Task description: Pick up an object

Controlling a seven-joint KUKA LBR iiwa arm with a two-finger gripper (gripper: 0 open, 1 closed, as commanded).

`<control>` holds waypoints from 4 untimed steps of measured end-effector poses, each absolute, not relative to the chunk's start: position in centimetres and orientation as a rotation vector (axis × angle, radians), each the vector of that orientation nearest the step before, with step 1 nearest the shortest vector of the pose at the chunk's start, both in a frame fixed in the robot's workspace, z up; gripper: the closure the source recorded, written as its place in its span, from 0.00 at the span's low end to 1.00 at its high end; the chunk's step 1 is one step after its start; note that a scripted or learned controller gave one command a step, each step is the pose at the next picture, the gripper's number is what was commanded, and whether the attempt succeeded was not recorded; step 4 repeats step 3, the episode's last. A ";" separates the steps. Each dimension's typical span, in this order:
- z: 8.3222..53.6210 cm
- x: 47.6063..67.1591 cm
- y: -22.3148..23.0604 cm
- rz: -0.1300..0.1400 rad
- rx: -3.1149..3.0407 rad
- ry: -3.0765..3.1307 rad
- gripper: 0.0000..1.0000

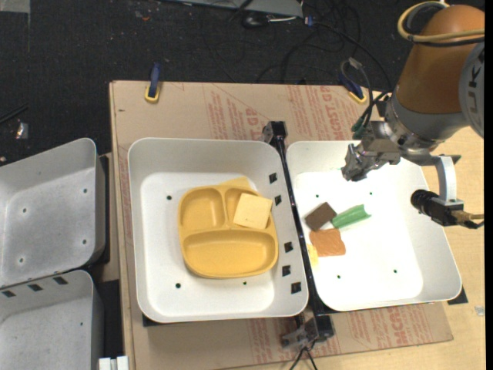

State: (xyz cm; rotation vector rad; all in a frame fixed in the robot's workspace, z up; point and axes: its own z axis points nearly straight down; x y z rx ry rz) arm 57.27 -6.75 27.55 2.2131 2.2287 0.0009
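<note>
above the right bin (431,284), the end effector (356,169) hovers, grip state unclear; brown block (320,215), green piece (351,216) and orange block (328,243) touch, so a descent may nudge or snag neighbours.

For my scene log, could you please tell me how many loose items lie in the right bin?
3, clustered at its left side: a brown block, a green piece beside it, an orange block just below.

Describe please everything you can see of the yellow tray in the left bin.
The yellow tray looks like smooth plastic, with rounded corners and three compartments: two small at the top, one wide below. It lies flat in the middle of the left bin, slightly turned. A pale square block rests over its upper right compartment, reaching past the rim.
</note>
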 end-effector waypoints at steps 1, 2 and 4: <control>26.2 57.8 -1.5 0.000 2.214 2.232 1.00; 24.9 58.7 3.1 -0.001 2.215 2.229 1.00; 23.6 60.9 7.7 0.002 2.213 2.229 1.00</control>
